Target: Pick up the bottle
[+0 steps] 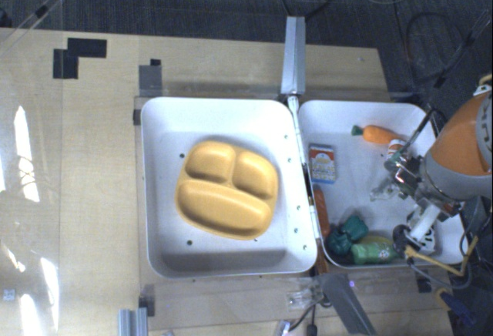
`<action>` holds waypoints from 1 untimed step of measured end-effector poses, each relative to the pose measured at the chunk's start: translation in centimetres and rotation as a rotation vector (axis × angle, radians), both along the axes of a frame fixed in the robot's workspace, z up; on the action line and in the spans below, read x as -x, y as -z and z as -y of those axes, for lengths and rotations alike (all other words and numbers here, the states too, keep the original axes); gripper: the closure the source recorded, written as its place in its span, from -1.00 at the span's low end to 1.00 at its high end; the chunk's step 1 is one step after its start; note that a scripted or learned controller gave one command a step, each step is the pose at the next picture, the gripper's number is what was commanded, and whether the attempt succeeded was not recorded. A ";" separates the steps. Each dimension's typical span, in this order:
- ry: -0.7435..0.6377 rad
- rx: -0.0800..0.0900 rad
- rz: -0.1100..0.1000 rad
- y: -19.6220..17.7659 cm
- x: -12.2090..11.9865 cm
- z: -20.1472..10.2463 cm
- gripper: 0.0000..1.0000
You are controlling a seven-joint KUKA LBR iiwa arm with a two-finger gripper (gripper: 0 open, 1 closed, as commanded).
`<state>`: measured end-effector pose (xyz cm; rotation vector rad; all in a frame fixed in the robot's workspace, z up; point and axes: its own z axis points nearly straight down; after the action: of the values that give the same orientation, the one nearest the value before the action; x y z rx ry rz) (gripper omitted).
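No writing can be read anywhere: the small box in the right bin has a red top band, a white middle and a blue lower part, but its print is too small to make out, and the pale patch on the bottle is only a blur. The green bottle lies on its side at the near edge of the right bin, its long axis running roughly left to right along the near wall; which end is the cap cannot be told. A dark green lump touches its left end, and a brown stick lies along the bin's left wall. An orange carrot rests near the far wall. The arm comes in from the right, with its orange band over the bin's right side and its wrist reaching left, ending above the bin floor between carrot and bottle, apart from the bottle. I cannot tell whether the jaws are apart or together. The left bin holds a yellow divided tray, and both bins sit on the wooden surface.
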<state>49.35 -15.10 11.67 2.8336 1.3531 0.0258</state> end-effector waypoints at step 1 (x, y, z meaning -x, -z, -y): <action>-0.139 -0.030 0.009 0.8 -0.7 2.5 -1.00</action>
<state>50.04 -17.59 10.91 2.7535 1.5585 0.0601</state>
